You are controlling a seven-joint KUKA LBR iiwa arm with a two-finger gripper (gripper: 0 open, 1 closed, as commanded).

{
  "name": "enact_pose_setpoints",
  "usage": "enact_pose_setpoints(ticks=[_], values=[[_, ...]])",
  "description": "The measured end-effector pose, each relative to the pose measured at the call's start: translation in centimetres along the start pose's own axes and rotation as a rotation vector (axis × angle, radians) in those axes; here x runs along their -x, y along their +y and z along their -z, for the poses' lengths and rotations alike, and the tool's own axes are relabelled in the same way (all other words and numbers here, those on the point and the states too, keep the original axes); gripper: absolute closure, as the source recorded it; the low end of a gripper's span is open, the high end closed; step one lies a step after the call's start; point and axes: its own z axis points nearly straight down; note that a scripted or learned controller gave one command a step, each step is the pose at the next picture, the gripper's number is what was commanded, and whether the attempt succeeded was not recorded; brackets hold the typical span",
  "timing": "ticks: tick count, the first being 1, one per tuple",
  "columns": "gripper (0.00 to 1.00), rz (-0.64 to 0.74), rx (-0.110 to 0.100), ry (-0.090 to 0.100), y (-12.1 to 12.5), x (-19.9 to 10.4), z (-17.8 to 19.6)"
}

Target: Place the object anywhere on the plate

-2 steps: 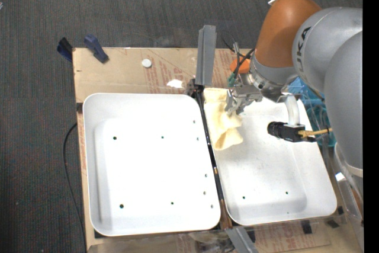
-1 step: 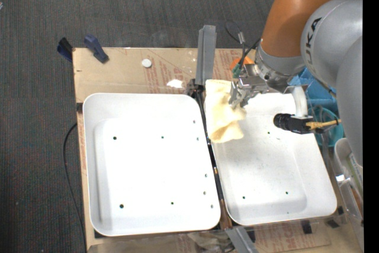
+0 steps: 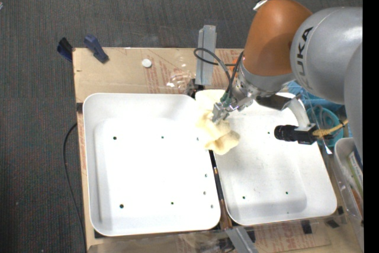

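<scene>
The gripper (image 3: 220, 114) hangs over a pale yellow object (image 3: 218, 136) at the right bin's (image 3: 284, 186) left edge (jaws' state unclear), so grasping seems underway; next needs a plate.

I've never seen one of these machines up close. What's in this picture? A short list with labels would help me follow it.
arm: grey with an orange band, reaching in from the right
hand: low over the inner edge of the right bin, at the pale object
object: pale yellowish, lumpy, lying at the right bin's left edge, beside the divide between bins
grip: too small to tell whether the hand holds it
left bin: white, shallow, with small dark dots on its floor
bench: brown board under both bins
</scene>
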Motion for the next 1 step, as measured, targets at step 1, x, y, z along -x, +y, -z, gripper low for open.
enact_pose_setpoints(ticks=[1], values=[[1.0,0.397,0.0,0.001,-0.93,-4.14,0.8]])
